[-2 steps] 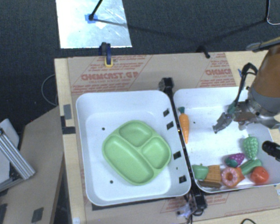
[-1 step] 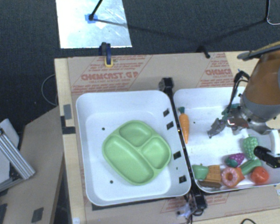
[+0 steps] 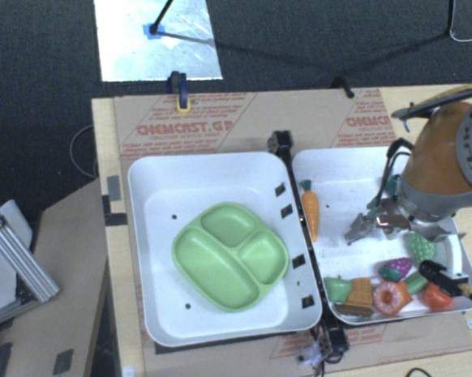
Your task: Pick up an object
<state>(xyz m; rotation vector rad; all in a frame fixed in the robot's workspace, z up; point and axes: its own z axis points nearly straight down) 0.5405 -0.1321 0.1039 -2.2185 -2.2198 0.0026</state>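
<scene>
Lying against bin divider: orange carrot [image 3: 310,208], green top.

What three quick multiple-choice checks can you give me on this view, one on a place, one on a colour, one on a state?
1. Where does the toy carrot lie?
A. On the green plate
B. In the right bin, by its left wall
C. On the bench outside both bins

2. What colour is the divided plate in the left bin?
A. Red
B. Blue
C. Light green

3. What is between the fingers of the end effector?
A. Nothing
B. The carrot
C. The doughnut

Answers:
1 B: the carrot lies just inside the divider between the bins.
2 C: the three-section plate is pale green.
3 A: the fingers hang over bare white floor, apart from the toy food heaped at the bin's near edge.
</scene>
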